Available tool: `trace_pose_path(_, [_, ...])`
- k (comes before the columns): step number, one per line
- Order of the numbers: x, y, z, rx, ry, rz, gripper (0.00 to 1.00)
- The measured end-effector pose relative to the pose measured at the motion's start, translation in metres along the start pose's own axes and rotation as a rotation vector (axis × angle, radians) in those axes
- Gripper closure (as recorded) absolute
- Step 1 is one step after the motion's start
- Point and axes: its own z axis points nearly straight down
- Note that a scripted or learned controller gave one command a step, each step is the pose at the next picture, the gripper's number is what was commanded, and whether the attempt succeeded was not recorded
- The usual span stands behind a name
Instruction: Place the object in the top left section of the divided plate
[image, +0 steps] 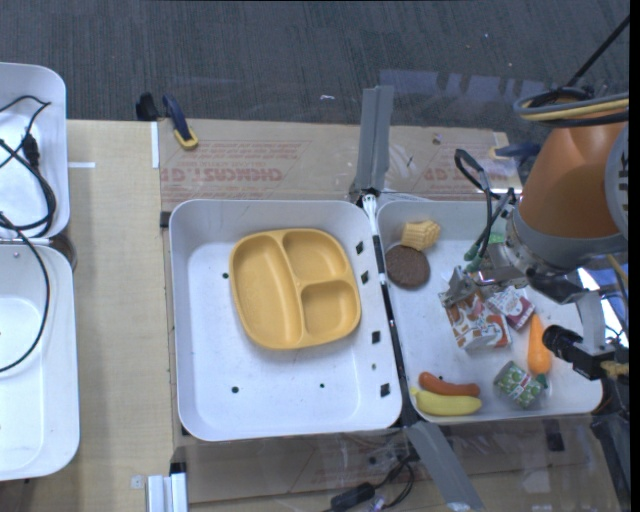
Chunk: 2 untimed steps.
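A yellow divided plate (295, 288) lies in the left bin (200, 380), with one long section on its left and two smaller ones on its right, all bare. My gripper (464, 291) hangs low in the right bin (575, 405), right at the upper left corner of a red and white carton (480, 325). The gripper touches or nearly touches the carton, and the view does not show which. Nothing is seen lifted off the bin floor.
The right bin also holds a brown round cookie (407, 267), a yellow corn piece (421, 235), an orange carrot (539, 346), a green packet (521, 384), a red sausage (450, 384) and a banana (448, 403). A divider wall (384, 300) separates the bins.
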Motion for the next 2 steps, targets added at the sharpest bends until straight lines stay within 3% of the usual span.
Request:
trace_pose_path(1, [0.070,0.052,-0.055,0.002,-0.001,0.056,1.00])
trace_pose_path(2, [0.093,0.115,-0.041,0.002,-0.002,-0.030,1.00])
